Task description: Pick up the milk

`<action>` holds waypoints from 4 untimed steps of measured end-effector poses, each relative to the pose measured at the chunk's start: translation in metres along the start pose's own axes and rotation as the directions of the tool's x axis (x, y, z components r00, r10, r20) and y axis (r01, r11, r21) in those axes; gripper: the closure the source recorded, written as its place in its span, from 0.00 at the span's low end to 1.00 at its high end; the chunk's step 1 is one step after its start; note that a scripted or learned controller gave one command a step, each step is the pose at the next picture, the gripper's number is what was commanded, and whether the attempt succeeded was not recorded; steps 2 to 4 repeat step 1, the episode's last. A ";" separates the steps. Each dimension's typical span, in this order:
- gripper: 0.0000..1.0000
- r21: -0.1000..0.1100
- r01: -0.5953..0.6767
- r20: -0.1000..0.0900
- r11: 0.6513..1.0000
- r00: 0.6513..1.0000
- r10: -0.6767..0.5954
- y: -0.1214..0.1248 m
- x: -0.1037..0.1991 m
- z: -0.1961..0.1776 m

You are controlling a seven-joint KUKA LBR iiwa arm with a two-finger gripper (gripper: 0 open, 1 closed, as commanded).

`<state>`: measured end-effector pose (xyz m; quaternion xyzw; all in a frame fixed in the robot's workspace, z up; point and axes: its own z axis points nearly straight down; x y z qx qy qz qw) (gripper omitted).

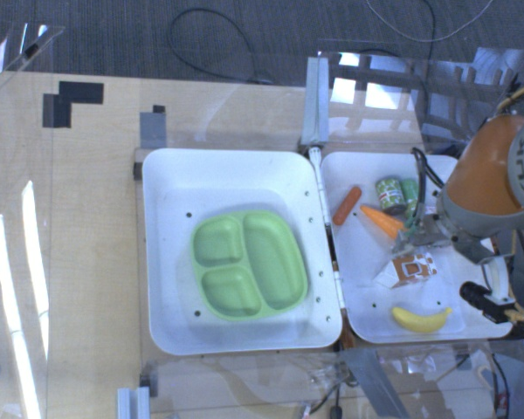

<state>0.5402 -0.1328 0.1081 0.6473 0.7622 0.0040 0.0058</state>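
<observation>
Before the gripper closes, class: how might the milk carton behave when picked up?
The milk carton lies flat beneath the gripper, so it probably won't roll. It looks small, likely light. Its flat printed faces may be slippery, and thin walls could dent.

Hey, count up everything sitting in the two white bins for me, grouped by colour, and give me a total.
Green: 2, the divided plate in the left bin and the can in the right bin
Orange: 2, the carrot and the sausage-shaped piece
Yellow: 1, the banana
White and orange: 1, the milk carton
Total: 6
</observation>
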 end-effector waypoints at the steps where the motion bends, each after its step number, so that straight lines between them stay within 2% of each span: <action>1: 1.00 0.008 0.013 -0.003 1.000 1.000 -0.013 -0.037 0.052 -0.076; 4: 1.00 0.008 0.013 -0.003 1.000 1.000 -0.013 -0.037 0.052 -0.076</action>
